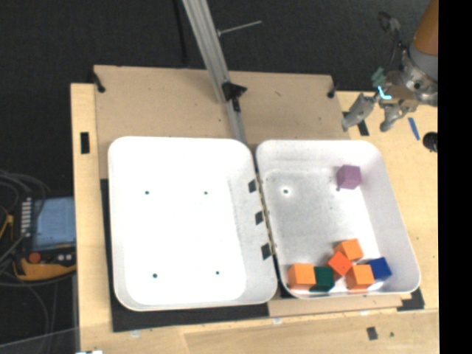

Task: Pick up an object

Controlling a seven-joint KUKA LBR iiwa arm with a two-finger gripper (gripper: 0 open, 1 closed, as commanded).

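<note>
Jaws [373, 118] open and bare, above the bench beyond the right bin [394, 198]; purple cube [349, 176] sits slightly skewed.

A purple cube [349, 176] lies alone in the far part of the right bin [394, 198], well apart from the rest; along the near wall lie three orange cubes [301, 274] [359, 275] [351, 249], an orange-red cube [339, 262] tilted, a dark green cube [324, 276] and a blue cube [380, 268], close together, several touching.
</note>
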